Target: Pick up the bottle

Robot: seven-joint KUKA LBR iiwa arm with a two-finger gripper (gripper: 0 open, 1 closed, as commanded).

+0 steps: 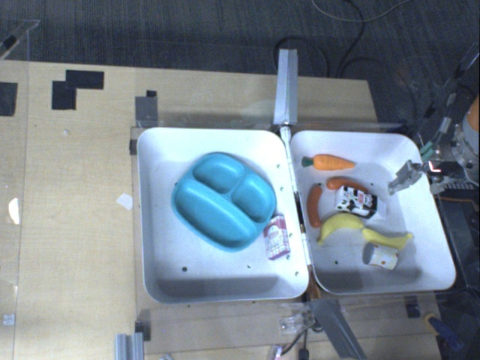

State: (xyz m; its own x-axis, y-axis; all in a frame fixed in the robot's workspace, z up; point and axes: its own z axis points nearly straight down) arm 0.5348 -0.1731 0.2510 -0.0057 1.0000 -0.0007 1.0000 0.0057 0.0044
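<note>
Bench point(75, 223): pale wood surface across the frame's left and centre, with black marks at the upper left.
Left bin point(161, 276): shallow white tray in the centre of the frame, rounded corners.
Right bin point(424, 265): matching white tray just beside the left one, on its right; the two rims meet at the middle.
Blue plate point(223, 199): a sectioned turquoise dish, tilted on a diagonal, filling the middle of the left bin.
Arm point(459, 145): reaches in at the right edge of the frame, above the right bin's upper right corner.
Gripper point(405, 176): grey tip hanging over the upper right part of the right bin; nothing lies between its fingers, and how far apart they stand cannot be told from here.
Banana point(360, 229): yellow, lying across the lower middle of the right bin.
Carrot point(332, 162): orange with a green end, at the upper left of the right bin.
Sausage point(315, 205): reddish-brown, lying lengthwise at the left side of the right bin, just beside the banana's left end.
Black-and-white packet point(355, 200): centre of the right bin, just above the banana.
Bottle point(276, 237): small, with a pinkish label, lying in the left bin at the plate's lower right edge, near the bin's right wall, well apart from the gripper.
Small cup point(382, 256): greyish, on its side, lower part of the right bin below the banana.
</note>
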